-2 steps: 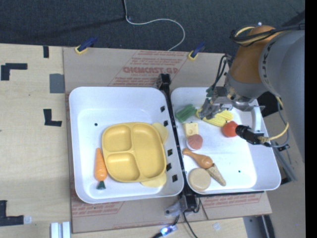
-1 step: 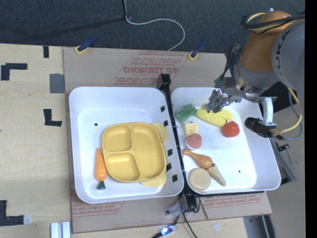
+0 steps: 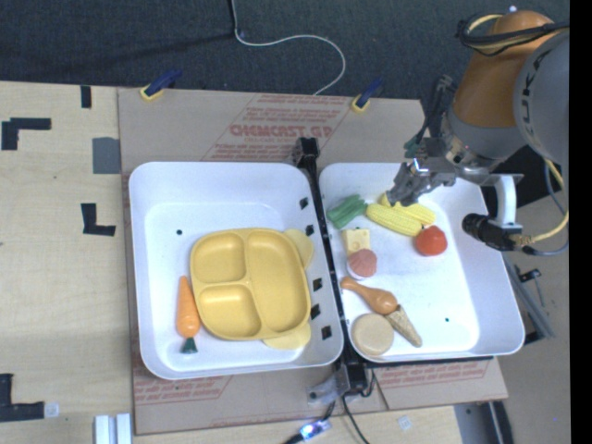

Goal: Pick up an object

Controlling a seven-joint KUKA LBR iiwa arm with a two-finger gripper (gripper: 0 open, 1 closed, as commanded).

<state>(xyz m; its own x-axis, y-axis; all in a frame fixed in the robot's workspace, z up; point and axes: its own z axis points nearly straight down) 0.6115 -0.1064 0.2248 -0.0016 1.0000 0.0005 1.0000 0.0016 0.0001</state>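
We're scanning for print, and there's red lettering on the cardboard sheet (image 3: 277, 128) behind the two white bins (image 3: 148, 202), slanted and blurred. We make out something like "CHEMCAST" on the top line; the smaller lines beneath it we can't read.

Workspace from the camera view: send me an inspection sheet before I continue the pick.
Surface: two white bins on cardboard.
Job's things: right bin holds corn, tomato, green piece, cheese cube, pink slice, drumstick, cookie, cone.
Clutter: left bin holds yellow divided plate, carrot.
Grippers: gripper above the corn's far end; grip unclear.
Cables: white cable behind the bins.
Surroundings: dark floor, blue clamps.
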